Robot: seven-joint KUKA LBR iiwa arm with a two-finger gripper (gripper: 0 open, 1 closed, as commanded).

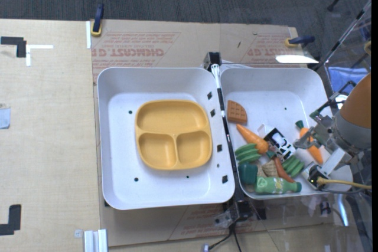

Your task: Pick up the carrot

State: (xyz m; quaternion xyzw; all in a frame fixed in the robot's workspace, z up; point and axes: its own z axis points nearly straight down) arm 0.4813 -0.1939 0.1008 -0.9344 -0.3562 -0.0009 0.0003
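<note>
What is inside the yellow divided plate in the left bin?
The yellow divided plate in the left bin shows three bare compartments with no food in them. The bin floor under the plate is covered, so anything there is hidden.

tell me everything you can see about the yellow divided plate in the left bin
The yellow divided plate lies flat in the middle of the left bin, right way up. It is a rounded rectangle of matte plastic by its look, mustard yellow, with three hollows: one long one across the far side and two smaller ones side by side on the near side, parted by raised ridges. Its underside rests on the bin's white floor, and no other item touches it.
</note>
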